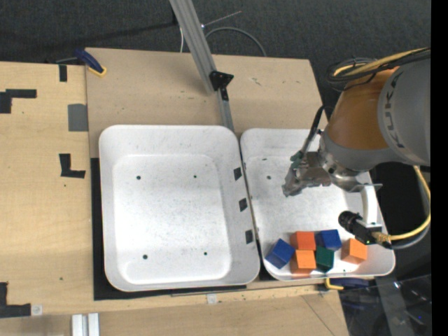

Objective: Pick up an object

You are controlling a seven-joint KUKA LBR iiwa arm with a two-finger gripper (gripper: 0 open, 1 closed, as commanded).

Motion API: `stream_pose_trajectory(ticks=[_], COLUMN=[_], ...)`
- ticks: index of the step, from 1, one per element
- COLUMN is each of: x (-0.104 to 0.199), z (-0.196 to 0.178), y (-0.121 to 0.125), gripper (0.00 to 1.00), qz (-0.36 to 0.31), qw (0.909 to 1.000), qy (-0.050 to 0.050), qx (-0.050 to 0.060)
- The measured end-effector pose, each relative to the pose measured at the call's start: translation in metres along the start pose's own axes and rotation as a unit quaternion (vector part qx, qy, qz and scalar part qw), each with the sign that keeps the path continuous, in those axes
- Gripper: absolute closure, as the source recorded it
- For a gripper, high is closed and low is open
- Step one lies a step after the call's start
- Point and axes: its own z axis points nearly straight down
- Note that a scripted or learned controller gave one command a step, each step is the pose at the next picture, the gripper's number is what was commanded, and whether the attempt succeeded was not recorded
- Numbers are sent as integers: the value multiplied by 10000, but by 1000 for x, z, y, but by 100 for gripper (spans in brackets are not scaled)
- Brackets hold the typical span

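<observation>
The gripper [294, 185] hovers above the right bin [273, 152]; its state is unclear. Blocks [308, 250] lie at five o'clock.

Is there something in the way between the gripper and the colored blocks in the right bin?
Nothing visible stands between them. The gripper is over the middle of the right bin, and the blocks sit clustered at the bin's near edge. Bare white bin floor lies between the gripper and the blocks.

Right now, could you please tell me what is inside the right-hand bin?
The right bin holds small blocks clustered along its near edge: orange blocks, blue blocks and a green block. The arm covers the bin's far right part.
</observation>
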Motion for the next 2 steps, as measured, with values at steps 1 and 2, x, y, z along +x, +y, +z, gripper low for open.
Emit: stream_pose_trajectory(ticks=[1,2], x=[55,120], z=[-13,-18], y=[6,0], gripper=[100,100], qz=[-6,-14], qw=[10000,10000], qy=[1,3], qx=[-7,-1])
